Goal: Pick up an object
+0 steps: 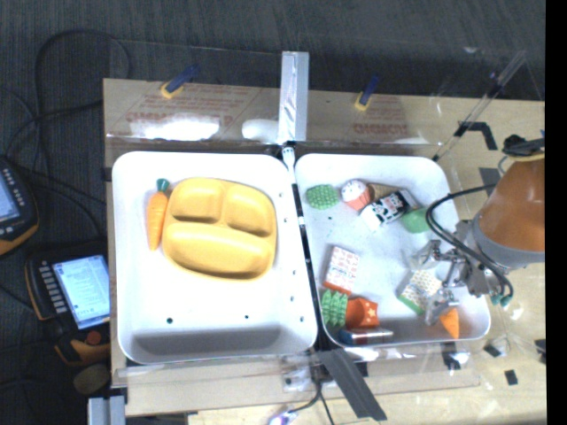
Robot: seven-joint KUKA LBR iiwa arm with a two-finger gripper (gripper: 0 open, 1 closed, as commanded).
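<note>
My gripper [440, 280] reaches into the right bin [390, 171] near its right wall, under the orange band of the arm [523, 206]. It hangs low over a white and green packet [416, 287], partly covering it. An orange cone-shaped piece [451, 323] lies just in front of the gripper. Further left in this bin are a pink patterned box [343, 268], a green ribbed piece [333, 307], an orange-red piece [362, 312] and a red pen [364, 335].
At the back of the right bin lie a green ball [322, 196], a red and white ball [355, 193], a black and white box [389, 208] and a green lump [414, 221]. The left bin [213, 335] holds a yellow tray [220, 227] and a toy carrot [157, 216].
</note>
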